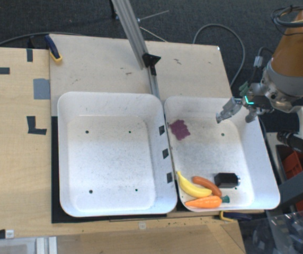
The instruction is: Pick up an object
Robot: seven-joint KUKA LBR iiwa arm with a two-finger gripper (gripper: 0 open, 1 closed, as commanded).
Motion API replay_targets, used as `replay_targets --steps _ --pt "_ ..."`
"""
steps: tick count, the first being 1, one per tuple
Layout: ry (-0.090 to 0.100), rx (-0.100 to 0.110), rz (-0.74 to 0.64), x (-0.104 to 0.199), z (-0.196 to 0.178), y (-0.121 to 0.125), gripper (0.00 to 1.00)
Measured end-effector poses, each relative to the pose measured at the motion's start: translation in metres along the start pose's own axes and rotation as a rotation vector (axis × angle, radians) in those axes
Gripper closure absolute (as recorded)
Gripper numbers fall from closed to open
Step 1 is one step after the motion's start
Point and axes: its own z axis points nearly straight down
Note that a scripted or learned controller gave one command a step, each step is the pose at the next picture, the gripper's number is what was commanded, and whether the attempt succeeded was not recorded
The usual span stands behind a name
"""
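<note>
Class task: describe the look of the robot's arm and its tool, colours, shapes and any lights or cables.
The arm is a thick rounded body, orange above a grey wrist section. The tool at its end is small, grey and metallic, with slim grey fingers and a small teal light by its base. Thin dark cables loop beside the wrist.

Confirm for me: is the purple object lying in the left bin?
No, the purple object lies in the right bin, near its upper left corner, apart from the banana and carrots.

End effector (236,110) open, tilted downward
</note>
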Motion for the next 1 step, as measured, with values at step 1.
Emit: replay_targets --steps 1 --pt "-0.001 -0.003 -0.001 -0.0001 -0.0017 0.0005 0.0"
